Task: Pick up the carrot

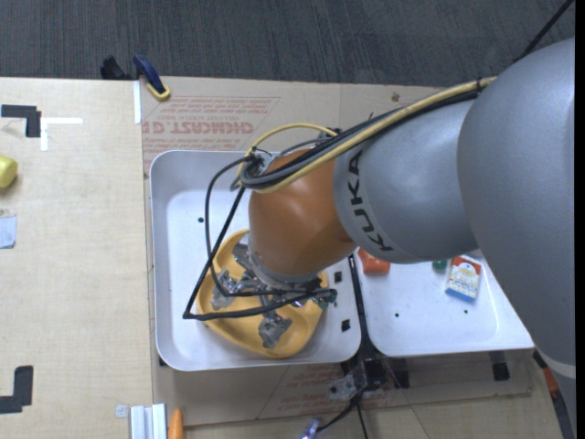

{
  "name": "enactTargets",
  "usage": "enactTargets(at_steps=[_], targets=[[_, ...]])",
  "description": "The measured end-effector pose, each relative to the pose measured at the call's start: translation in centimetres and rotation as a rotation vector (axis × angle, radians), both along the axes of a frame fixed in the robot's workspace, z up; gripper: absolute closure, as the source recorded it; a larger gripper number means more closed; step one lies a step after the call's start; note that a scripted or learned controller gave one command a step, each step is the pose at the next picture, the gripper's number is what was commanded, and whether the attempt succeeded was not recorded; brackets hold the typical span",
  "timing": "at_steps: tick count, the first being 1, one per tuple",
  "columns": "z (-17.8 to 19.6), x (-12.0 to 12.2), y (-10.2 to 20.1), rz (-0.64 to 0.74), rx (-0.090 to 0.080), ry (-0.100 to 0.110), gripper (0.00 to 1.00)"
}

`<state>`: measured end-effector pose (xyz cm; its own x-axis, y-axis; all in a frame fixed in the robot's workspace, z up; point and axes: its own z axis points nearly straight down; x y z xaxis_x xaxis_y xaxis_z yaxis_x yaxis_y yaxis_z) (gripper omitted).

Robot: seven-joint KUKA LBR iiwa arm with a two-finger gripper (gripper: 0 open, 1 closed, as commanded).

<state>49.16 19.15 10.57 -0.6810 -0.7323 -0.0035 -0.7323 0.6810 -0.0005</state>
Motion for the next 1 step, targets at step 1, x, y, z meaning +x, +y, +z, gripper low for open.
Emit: enactTargets(at_steps=[1], targets=[[0.97,0.2,0.05,-0.001,0.002,-0.004,1.0]])
